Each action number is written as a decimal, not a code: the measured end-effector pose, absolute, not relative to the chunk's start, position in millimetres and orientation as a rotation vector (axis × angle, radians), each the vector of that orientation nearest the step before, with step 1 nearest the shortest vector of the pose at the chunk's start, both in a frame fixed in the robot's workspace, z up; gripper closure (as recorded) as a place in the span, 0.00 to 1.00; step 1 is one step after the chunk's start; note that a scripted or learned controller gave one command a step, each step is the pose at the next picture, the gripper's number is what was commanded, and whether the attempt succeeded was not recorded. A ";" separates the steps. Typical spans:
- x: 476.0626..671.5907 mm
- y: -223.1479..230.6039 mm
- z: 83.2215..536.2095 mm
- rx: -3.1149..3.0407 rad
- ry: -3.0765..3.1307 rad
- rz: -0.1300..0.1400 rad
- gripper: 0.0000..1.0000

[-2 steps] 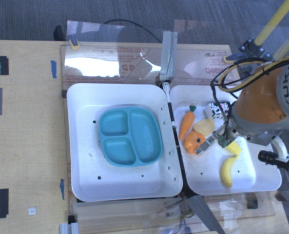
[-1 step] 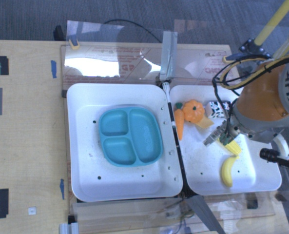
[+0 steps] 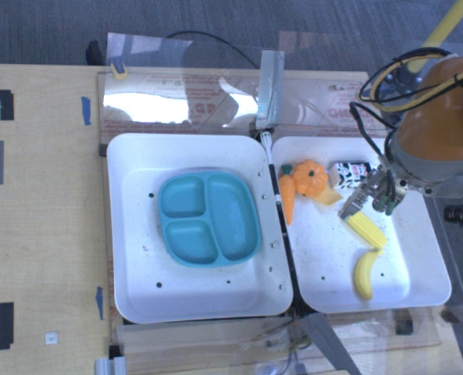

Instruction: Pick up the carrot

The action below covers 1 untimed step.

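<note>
Where right bin (image 3: 418,287) sits: one carrot (image 3: 286,198), one banana (image 3: 364,275), one corn (image 3: 367,230).

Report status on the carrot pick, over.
Gripper above corn, right bin. Carrot unheld by left wall. Orange touching it.

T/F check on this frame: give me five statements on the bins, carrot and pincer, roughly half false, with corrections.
1. The carrot lies in the right bin. True.
2. The blue divided plate sits in the right bin. False: it is in the left bin.
3. The pincer grips the carrot. False: it hovers apart from it, near the corn cob.
4. A banana lies in the right bin. True.
5. The carrot rests on the plate. False: it lies by the right bin's left wall.
</note>
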<state>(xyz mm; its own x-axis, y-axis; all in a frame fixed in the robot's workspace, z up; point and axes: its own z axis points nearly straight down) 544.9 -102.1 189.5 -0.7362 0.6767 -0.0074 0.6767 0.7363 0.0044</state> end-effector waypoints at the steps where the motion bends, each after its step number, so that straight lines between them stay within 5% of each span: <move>1: 536.8 -104.8 232.3 1.228 2.882 0.003 1.00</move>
